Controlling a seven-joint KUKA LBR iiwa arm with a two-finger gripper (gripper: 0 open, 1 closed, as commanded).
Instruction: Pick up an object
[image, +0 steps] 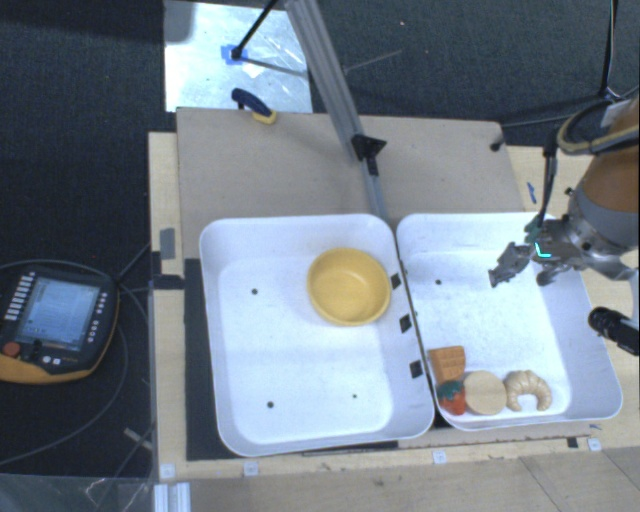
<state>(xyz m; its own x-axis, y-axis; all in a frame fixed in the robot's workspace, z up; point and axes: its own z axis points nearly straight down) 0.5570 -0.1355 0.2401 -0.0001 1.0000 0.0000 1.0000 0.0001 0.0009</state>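
Nearest the camera, along the front wall of the right bin (600, 405), four small things lie in a row. An orange block (447, 360) sits at the left end with a red-and-green piece (453, 395) just in front of it, touching. Beside those rests a pale round disc (485, 393), and to its right a croissant-shaped piece (528, 390), touching or nearly touching the disc. The rest of that bin's floor is bare white.

The left bin (230, 400) holds a single yellow bowl (348, 286), upright, toward its back right corner and near the seam where the two bins meet. Both bins rest on the tan surface (270, 165).

Farther back, the arm (608, 190) enters from the right, its orange band above the wrist. The end effector (512, 265) hangs over the back half of the right bin, well apart from the row of objects at the front, pointing left. Nothing shows between its fingers; whether they are spread or pressed together cannot be told at this size.
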